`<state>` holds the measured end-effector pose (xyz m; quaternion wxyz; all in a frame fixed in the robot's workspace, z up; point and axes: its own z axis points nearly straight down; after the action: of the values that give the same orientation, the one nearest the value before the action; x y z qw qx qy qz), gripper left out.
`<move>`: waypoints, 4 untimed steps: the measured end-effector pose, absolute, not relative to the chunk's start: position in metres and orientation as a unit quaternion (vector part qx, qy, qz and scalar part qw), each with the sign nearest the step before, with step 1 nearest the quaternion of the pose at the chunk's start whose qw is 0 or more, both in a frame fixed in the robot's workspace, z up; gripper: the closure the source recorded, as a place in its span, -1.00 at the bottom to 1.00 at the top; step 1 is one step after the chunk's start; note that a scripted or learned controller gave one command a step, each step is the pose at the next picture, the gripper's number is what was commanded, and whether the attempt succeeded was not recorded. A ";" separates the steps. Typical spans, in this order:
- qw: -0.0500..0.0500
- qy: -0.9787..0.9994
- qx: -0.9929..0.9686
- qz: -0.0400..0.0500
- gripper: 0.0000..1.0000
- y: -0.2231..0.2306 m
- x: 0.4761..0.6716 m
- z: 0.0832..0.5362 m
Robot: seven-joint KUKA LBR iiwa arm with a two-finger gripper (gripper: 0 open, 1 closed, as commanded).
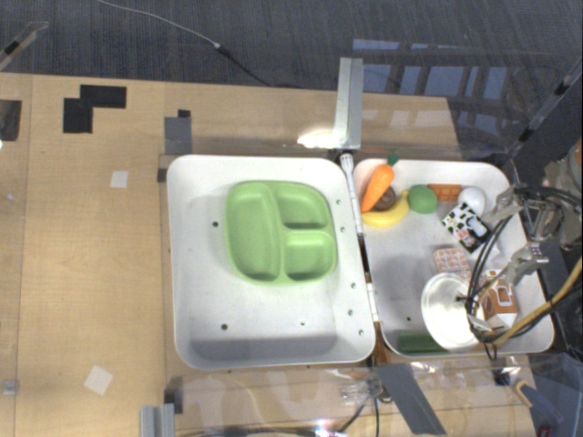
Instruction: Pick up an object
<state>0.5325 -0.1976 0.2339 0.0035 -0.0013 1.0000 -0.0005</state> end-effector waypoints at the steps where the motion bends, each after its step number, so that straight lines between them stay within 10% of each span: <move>1: 0.005 1.000 -0.026 -0.002 -1.00 -0.206 0.513 0.116; 2: 0.021 0.977 -0.211 -0.014 -1.00 -0.200 0.524 0.106; 4: 0.020 0.907 -0.421 -0.014 -1.00 -0.137 0.500 0.095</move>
<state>0.5000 -0.1370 0.0947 0.0201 -0.4207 0.9068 -0.0143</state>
